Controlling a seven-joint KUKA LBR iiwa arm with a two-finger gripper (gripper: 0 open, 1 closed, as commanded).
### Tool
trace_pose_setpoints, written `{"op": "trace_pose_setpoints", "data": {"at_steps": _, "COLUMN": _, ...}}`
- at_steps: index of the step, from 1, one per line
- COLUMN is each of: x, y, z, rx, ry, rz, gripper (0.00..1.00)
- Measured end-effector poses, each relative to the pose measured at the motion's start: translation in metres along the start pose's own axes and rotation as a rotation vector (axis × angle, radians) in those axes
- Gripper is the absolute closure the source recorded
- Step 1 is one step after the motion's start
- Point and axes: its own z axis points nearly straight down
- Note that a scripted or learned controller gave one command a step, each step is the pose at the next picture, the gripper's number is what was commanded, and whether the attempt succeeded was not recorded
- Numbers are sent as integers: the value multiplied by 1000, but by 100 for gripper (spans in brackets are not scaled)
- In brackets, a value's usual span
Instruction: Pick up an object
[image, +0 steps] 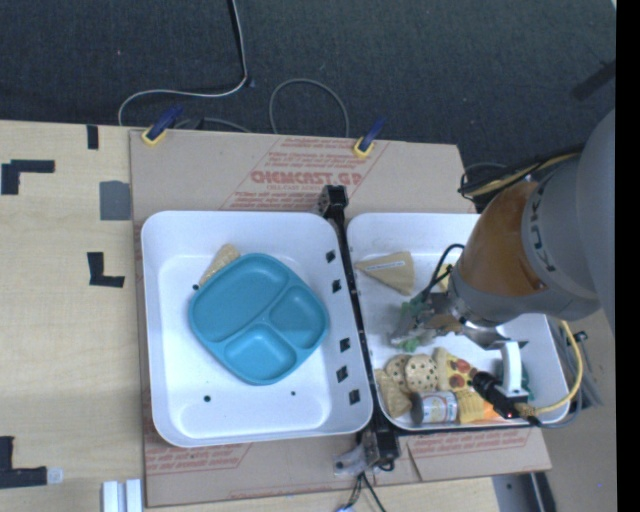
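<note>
The arm reaches in from the right over the right bin (400, 228), its orange band (500, 250) above the wrist. My gripper (418, 320) hangs low in the bin's middle, right over a small green object (405, 322), and I cannot make out contact with it. Behind it lies a tan wedge (388, 268). In front of it sit round cookies (414, 372), a small can (438, 408), a pizza-like piece (458, 372) and an orange piece (492, 400).
The left bin (165, 300) holds a blue divided plate (260, 317) with a tan piece (220, 264) poking out from under its far left edge. A black divider (345, 300) runs between the bins. Cables lie behind the cardboard base (290, 170).
</note>
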Motion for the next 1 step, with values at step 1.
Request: {"op": "trace_pose_setpoints", "data": {"at_steps": 1, "x": 55, "y": 54, "z": -92, "rx": -1, "ry": 6, "rz": -9, "gripper": 100}}
